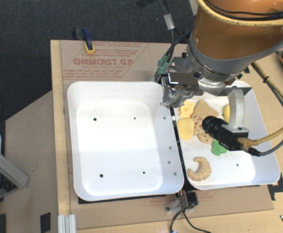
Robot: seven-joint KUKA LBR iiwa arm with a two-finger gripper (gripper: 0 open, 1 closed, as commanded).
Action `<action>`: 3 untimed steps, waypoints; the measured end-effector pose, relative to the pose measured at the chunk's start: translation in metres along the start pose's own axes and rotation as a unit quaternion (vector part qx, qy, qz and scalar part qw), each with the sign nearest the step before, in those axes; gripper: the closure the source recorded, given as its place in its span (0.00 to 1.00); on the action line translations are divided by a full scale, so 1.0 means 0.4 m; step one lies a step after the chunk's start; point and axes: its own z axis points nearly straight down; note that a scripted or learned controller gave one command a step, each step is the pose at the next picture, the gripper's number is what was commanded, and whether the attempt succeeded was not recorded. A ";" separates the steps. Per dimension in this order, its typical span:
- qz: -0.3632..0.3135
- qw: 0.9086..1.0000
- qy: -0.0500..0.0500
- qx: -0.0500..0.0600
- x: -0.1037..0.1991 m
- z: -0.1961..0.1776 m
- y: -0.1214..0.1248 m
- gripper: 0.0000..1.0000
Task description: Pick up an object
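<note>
Camera view, looking down on two white bins side by side. Arm (238,28) in from 1 o'clock, grey with an orange band, covering the top of the right bin (258,171). Gripper (173,93) low at the bin divider, near the right bin's 10 o'clock corner; state impossible to tell, the tip hidden under wrist hardware and cables. Nothing visibly pinched.

Just at 4 o'clock of the gripper: a yellow block (185,128), close beside the divider. Above it, a smaller yellow piece (186,109), nearly touching the gripper body. At 3 o'clock of the block, a tan cookie-like piece (203,111), partly under a black cylinder (221,132) mounted on the arm. A green piece (218,149) peeking out beneath that cylinder. A tan croissant (199,169) at 6 o'clock of the block, well apart, near the bin's front wall. A yellow sliver (227,113) beside a grey bracket (237,110).

Left bin (78,93) at 9 o'clock, bearing only small dark dots. Brown board (107,57) under both bins, with a blue-yellow clamp (88,40) at 11 o'clock.
</note>
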 end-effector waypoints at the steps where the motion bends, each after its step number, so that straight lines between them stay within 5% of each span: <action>1: 0.002 1.000 -0.001 0.005 -0.263 0.121 -0.001 1.00; 2: -0.006 1.000 0.002 -0.009 -0.124 -0.304 0.064 1.00; 3: -0.007 1.000 -0.001 0.008 0.023 0.028 -0.007 1.00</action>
